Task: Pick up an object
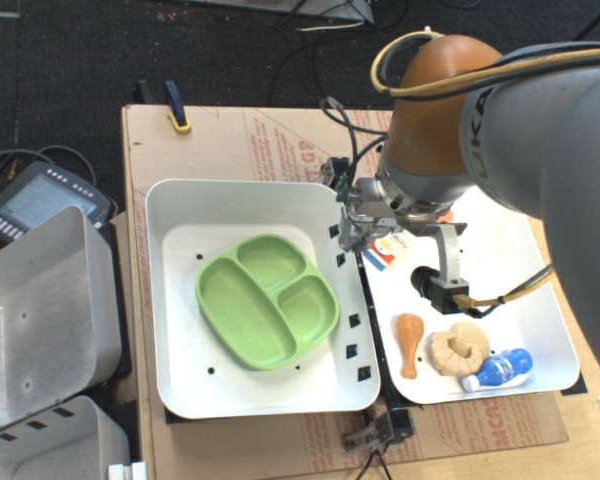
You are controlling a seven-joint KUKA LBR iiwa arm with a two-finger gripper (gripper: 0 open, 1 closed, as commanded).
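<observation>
the fingers (pixel 366 234), spread or pressed together i cannot tell, sit right by a packet (pixel 384 254), with a drumstick (pixel 410 343) and bagel (pixel 458 349) near them.

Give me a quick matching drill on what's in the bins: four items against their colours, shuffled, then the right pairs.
Items:
1. divided plate
2. toy drumstick
3. bread ring
4. bottle

Colours:
A. blue with a white label
B. tan
C. green
D. orange

Pairs: 1-C, 2-D, 3-B, 4-A.
</observation>
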